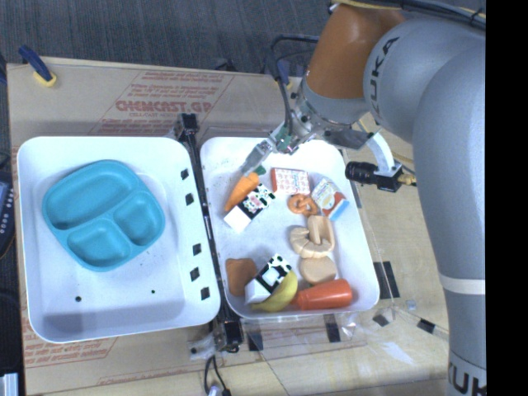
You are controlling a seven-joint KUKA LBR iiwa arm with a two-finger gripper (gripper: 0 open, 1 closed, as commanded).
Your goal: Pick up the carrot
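Claw (257, 157) sits low in the right bin (360, 250) near its top-left corner, fingers on the top end of the carrot (242, 190), which lies tilted just below it; can't tell if the fingers are wide or narrow, or actually gripping. Just below-right of the claw: a black-and-white carton (251, 206) touching the carrot, and a red-and-white box (289, 181). Blue divided plate (103, 213) far left in the other bin.

The small orange tapered carrot (242, 190) lies tilted in the right white bin (356, 229). It sits just below the pincer (257, 153), thick end up.
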